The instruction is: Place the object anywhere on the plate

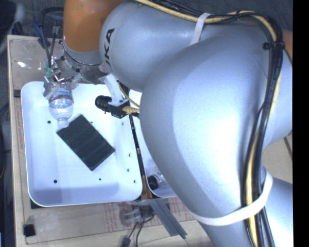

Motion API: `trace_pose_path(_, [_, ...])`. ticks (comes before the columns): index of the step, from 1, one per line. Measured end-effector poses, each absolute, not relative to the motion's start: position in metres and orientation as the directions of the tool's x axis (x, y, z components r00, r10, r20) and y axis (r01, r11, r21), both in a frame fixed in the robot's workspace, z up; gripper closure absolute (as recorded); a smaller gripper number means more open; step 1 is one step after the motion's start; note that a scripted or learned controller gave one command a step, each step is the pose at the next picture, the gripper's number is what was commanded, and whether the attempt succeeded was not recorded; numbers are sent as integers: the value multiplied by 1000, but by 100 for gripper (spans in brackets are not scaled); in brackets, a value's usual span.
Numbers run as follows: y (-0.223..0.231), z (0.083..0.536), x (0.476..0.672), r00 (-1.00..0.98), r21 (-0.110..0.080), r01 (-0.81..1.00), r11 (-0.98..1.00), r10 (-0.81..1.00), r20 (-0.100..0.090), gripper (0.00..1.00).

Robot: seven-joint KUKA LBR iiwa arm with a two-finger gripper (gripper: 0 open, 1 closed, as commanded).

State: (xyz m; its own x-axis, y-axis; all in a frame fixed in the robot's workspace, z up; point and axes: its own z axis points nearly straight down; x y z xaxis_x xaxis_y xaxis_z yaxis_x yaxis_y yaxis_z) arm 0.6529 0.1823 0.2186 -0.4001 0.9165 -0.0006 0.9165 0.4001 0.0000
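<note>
Grey arm (206, 117) covers the right bin and reaches over the left bin (41, 184). Dark ribbed plate (86, 141) lies mid-bin. Clear bottle (61, 103) lies just beyond the plate's far corner, under the tool (55, 78); finger state: cannot tell.

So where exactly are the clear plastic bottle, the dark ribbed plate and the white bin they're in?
Clear plastic water bottle (61, 103): camera view, on its labelled body.
Dark grey ribbed rectangular plate (86, 141): camera view, at its middle.
Shallow white bin (67, 192): camera view, on its bare near floor.
</note>
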Motion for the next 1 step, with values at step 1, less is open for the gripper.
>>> trace_pose_path(1, [155, 229, 653, -346, -1, 938, 346, 938, -1, 100])
